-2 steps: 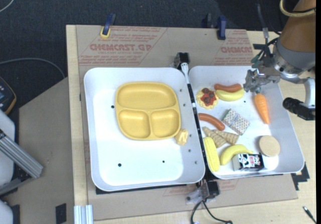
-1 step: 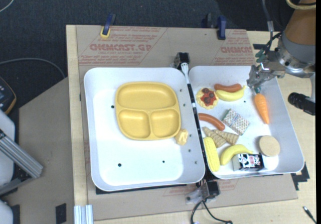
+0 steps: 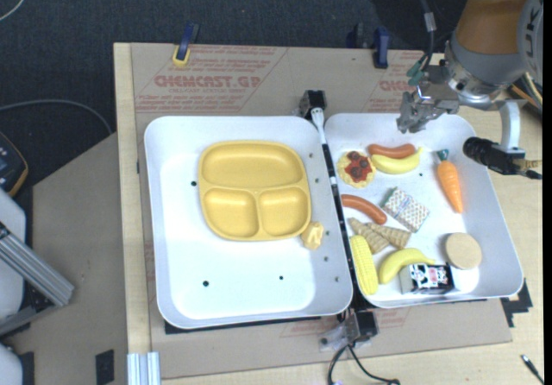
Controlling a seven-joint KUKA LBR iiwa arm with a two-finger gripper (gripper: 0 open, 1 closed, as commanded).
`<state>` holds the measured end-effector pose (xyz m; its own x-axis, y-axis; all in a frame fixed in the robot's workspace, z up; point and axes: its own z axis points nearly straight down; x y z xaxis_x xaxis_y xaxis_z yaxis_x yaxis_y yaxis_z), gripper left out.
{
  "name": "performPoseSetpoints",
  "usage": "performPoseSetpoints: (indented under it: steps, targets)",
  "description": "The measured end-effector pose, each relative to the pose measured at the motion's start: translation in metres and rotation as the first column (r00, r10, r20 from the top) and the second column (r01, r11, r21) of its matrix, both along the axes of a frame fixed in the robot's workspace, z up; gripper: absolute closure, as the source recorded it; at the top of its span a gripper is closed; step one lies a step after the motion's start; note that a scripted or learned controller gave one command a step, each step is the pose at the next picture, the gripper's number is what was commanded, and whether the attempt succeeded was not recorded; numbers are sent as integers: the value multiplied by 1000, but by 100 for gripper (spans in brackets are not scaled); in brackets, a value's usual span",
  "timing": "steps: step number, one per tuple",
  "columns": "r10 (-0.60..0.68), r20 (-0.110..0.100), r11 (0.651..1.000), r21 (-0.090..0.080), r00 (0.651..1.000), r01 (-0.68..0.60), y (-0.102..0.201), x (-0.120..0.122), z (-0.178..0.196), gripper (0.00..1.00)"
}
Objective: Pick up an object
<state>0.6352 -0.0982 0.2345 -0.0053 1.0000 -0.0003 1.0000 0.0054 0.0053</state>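
Your pincer (image 3: pixel 414 120) hung over the right bin's (image 3: pixel 493 202) far edge; I couldn't tell its state. Nearest lay a red sausage (image 3: pixel 392 150) atop a yellow banana (image 3: pixel 397 164). The arm's (image 3: pixel 500 21) top was cut off.

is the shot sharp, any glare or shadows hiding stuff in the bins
Camera view: fairly sharp on the toy food, softer on the gripper at the top right; even lighting, the white right bin and left bin bright without hiding glare; soft shadow beside the yellow tray.
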Motion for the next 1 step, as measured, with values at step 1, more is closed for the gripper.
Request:
performPoseSetpoints:
  steps: [1]
  targets:
    - [0, -2, 1000, 1, 1000, 0, 49, 23, -17, 100]
